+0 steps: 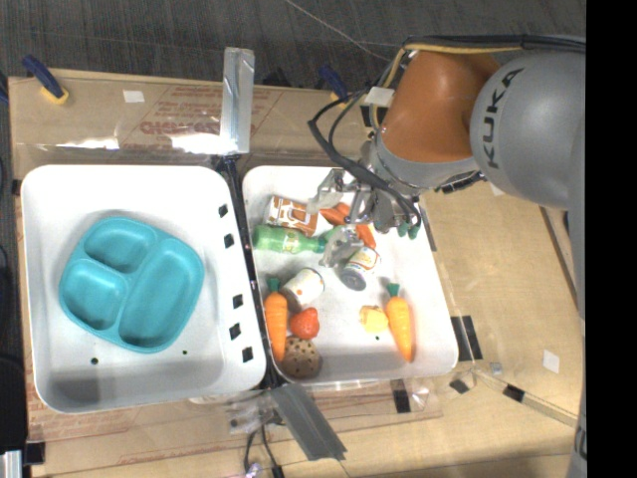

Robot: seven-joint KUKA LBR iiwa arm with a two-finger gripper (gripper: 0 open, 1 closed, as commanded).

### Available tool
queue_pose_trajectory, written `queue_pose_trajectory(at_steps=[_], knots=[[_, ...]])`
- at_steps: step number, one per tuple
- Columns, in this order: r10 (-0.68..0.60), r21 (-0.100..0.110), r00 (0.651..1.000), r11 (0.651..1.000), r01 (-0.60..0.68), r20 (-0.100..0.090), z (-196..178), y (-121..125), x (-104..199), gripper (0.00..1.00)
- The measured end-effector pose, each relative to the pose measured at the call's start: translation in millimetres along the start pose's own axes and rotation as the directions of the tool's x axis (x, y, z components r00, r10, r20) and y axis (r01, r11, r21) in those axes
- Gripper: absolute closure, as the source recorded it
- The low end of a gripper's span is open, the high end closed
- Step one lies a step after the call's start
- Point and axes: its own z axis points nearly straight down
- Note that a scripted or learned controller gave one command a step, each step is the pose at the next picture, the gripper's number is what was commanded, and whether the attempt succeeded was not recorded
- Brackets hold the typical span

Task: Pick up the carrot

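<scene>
1. The arm (pixel 498 98) is reaching in from three o'clock over the right bin (pixel 433 267).
2. The teal plate (pixel 131 282) is lying in the left bin (pixel 40 267).
3. The gripper (pixel 348 212) is hovering at the bin's twelve o'clock among clutter; whether its claw is spread or pressed together, I cannot tell.
4. One carrot (pixel 399 327) is lying at five o'clock, apart from the gripper; a second carrot (pixel 276 322) is resting at seven o'clock.
</scene>
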Motion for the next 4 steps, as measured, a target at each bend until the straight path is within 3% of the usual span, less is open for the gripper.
queue_pose_trajectory(at_steps=[1,2,3,4], knots=[[0.035,0.000,0.999,0.999,-0.035,-0.002,36,-48,50,0.00],[-0.081,-0.001,0.997,0.997,0.081,0.001,105,-83,109,0.00],[-0.191,-0.003,0.981,0.981,0.191,-0.002,106,-71,118,0.00],[-0.200,-0.003,0.980,0.980,0.200,0.000,95,-69,116,1.00]])
